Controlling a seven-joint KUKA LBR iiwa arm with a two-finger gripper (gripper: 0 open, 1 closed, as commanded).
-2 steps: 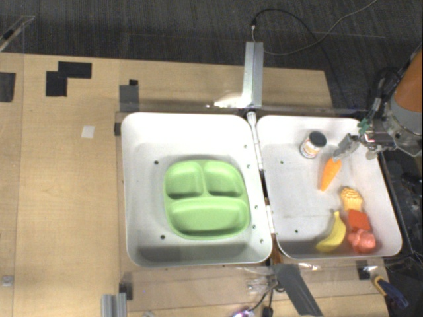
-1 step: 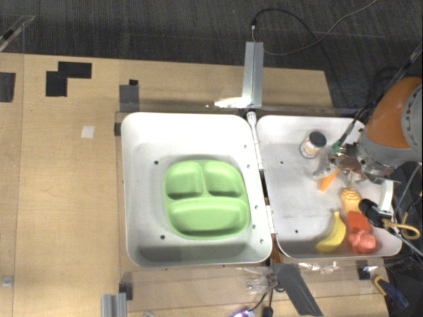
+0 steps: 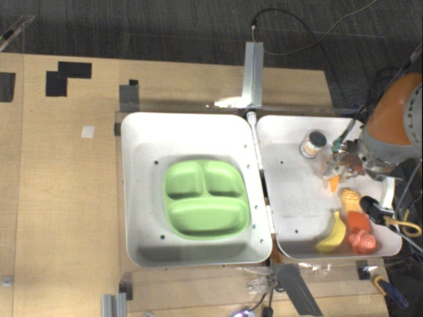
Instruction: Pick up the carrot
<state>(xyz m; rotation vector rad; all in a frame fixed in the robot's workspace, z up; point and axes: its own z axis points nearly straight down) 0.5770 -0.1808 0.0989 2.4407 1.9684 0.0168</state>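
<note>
The carrot [image 3: 334, 183] lies in the right bin [image 3: 291, 197], toward its 3 o'clock side; just a small orange stub of it shows, poking out at 6 o'clock from under the gripper [image 3: 338, 168]. The gripper hangs directly over it, and the view is too small and cluttered there to tell whether the jaws stand wide, narrow, or closed on anything, so I cannot tell.

The step in hand looks like the closing grasp itself. To do it well, the jaws should straddle the carrot across its narrow width, not along its length, and settle low enough to catch the body, not the tip. The crowding matters: a yellow corn-like piece [image 3: 351, 196] sits just at 5 o'clock of the carrot, with a red block [image 3: 357, 220], a pink toy [image 3: 363, 242] and a banana [image 3: 334, 235] further toward 6 o'clock, while a small can [image 3: 312, 144] stands at 10 o'clock. A straight vertical lift would keep these undisturbed.

The left bin [image 3: 142, 197] carries a green divided plate [image 3: 205, 198].
</note>
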